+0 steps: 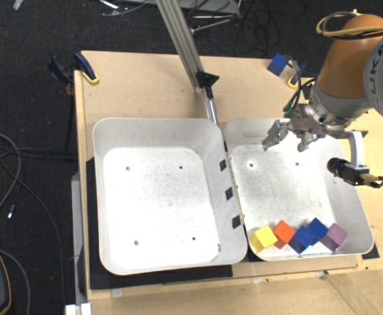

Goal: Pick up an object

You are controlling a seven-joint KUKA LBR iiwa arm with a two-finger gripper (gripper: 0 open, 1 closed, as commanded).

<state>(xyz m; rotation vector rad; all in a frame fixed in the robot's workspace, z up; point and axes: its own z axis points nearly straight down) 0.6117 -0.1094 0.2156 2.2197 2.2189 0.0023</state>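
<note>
Overhead, the steel two-finger pincer (288, 138) hangs spread wide and empty above the right shallow white plastic bin (349, 199). Yellow (264, 237), orange (284, 232), blue (307, 235) and purple (335, 236) small cubes crowd its near rim.

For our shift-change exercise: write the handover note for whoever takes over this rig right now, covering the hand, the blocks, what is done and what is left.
Hand: open, holding nothing, raised over the far end of the right bin.
Blocks: all four lie in a row along the right bin's near edge: yellow block, orange block, blue block, purple block. They sit close together, some touching.
Done: nothing has been picked up.
Left: bring the hand to the near edge, close on one block and lift it. The yellow or purple end blocks probably offer the easiest approach.
</note>
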